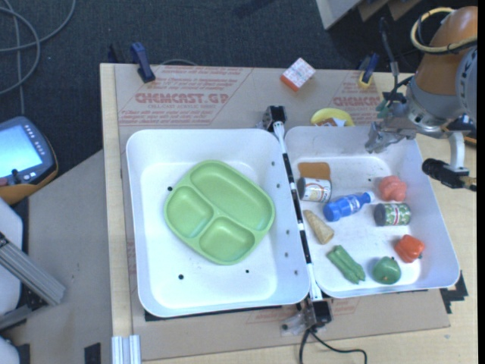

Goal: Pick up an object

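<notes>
Two white bins (pixel 151 279) side by side on a cardboard-covered bench (pixel 227 97), dark carpet behind.

Left bin: green divided tray (pixel 220 211). Right bin: green pepper (pixel 386 270), green pod (pixel 345 265), red tomato (pixel 409 247), labelled can (pixel 392 214), blue bottle (pixel 346 206), tin (pixel 314 190), pink lump (pixel 392 188). Gripper (pixel 381 139) above the right bin's far rim, well apart from all of them; finger state impossible to tell.

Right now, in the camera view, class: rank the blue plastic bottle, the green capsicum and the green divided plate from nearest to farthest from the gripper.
1. Blue plastic bottle, middle of the right bin, nearest the gripper.
2. Green capsicum, right bin's near corner.
3. Green divided plate, left bin.
</notes>
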`<state>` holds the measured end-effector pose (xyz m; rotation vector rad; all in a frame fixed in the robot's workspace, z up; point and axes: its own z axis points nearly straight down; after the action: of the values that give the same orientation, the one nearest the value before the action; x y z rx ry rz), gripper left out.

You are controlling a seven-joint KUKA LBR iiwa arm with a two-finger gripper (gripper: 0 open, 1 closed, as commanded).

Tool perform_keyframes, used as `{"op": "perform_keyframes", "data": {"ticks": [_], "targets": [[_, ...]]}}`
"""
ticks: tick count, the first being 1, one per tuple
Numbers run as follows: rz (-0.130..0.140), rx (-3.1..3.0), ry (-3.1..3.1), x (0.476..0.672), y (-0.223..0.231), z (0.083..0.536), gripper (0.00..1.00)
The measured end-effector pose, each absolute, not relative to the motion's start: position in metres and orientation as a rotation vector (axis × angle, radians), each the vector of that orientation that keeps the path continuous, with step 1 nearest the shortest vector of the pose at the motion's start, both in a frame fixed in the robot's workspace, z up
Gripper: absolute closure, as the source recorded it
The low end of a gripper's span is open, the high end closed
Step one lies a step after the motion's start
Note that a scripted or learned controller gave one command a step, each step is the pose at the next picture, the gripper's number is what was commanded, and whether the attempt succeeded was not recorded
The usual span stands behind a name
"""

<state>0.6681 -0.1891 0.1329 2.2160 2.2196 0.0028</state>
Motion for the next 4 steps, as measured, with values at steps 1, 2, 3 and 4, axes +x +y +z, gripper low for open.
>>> {"op": "perform_keyframes", "data": {"ticks": [1,2,3,4], "targets": [[0.004,2.216,2.221,0.668,-0.170,0.175,1.00],[0.001,2.221,2.214,0.667,-0.227,0.181,1.00],[0.001,2.218,2.219,0.667,-0.224,0.181,0.00],[0.007,2.231,2.239,0.653,-0.216,0.080,0.00]]}}
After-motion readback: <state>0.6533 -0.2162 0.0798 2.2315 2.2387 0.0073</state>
